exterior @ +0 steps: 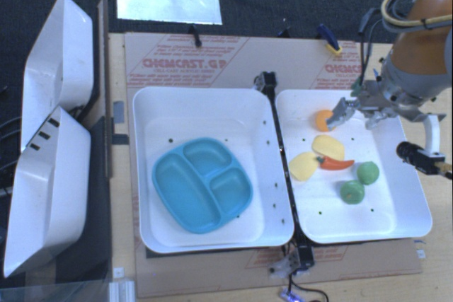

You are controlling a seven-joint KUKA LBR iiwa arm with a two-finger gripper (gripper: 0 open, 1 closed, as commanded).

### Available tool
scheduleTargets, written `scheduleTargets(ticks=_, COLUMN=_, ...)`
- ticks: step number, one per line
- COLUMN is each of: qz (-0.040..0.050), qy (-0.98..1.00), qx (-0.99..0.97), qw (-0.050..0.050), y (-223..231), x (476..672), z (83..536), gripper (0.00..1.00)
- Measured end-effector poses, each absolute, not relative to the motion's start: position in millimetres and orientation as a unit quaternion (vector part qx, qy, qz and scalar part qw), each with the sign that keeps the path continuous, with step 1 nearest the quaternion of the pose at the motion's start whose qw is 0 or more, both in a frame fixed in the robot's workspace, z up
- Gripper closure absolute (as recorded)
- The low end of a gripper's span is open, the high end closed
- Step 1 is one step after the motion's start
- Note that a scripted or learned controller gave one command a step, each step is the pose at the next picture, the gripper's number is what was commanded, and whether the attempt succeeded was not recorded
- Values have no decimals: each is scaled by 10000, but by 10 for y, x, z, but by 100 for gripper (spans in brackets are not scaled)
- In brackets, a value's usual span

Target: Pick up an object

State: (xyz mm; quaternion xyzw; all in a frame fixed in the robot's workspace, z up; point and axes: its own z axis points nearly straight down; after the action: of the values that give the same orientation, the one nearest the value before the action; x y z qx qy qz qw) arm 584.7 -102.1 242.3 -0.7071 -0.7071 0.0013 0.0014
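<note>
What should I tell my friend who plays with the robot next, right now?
Gripper: over the right bin, by the orange piece, holding nothing that can be seen.
Right bin: orange piece, two yellow pieces, red pepper, two green balls.
Left bin: blue tray.
Done: nothing picked up yet.
Left: grab one piece and lift it.

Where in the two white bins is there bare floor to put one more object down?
In the left bin the strip along the far wall, behind the blue divided tray, is bare. In the right bin the near strip, in front of the two green pieces, is bare. Its middle is crowded: yellow pieces, red piece, orange piece, with the gripper above.
</note>
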Motion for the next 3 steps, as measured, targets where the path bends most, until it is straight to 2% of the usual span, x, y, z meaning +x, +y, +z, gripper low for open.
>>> scheduleTargets(ticks=1, qz=-3, qy=-7073, qx=-7070, qw=-3, y=-1020, x=5855, z=2446, gripper=0)
scheduleTargets(ticks=3, qz=9, qy=-7070, qx=-7072, qw=10, y=-996, x=5955, z=1472, gripper=0)
